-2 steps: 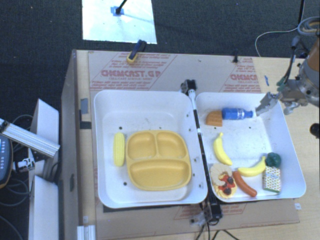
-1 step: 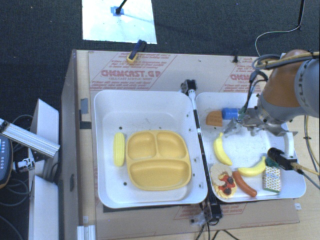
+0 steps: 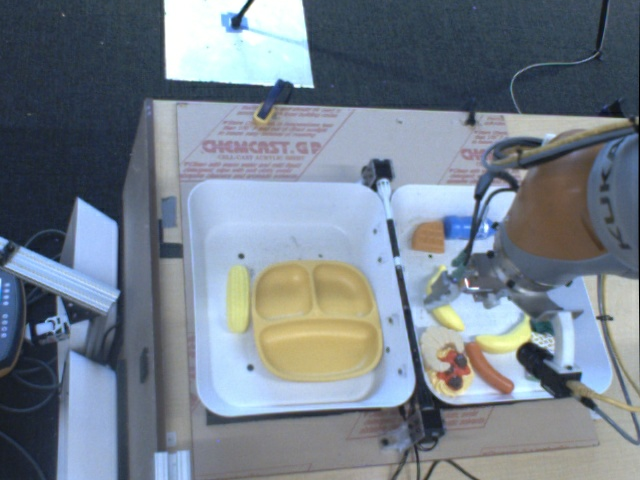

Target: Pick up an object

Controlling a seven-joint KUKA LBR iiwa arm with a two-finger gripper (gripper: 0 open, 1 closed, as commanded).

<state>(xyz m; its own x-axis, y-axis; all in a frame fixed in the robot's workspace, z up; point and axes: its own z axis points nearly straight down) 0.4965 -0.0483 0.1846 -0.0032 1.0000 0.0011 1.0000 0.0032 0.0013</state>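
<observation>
I have the gripper [image 3: 447,286] low over the right bin [image 3: 600,368], near its left wall, and I cannot tell how it is set because the wrist hides much of it. The nearest candidate is a small yellow piece [image 3: 447,317] just below the tool, lying with its long axis slanting down to the right; from here I judge a short drop toward the near edge would reach it. Also in this bin are a banana [image 3: 503,339], a sausage [image 3: 489,367], a pizza slice [image 3: 446,362], an orange wedge [image 3: 429,236] and a blue item [image 3: 462,227]. The left bin [image 3: 215,268] holds a yellow divided tray [image 3: 317,319] with a corn cob [image 3: 237,297] beside it.
</observation>
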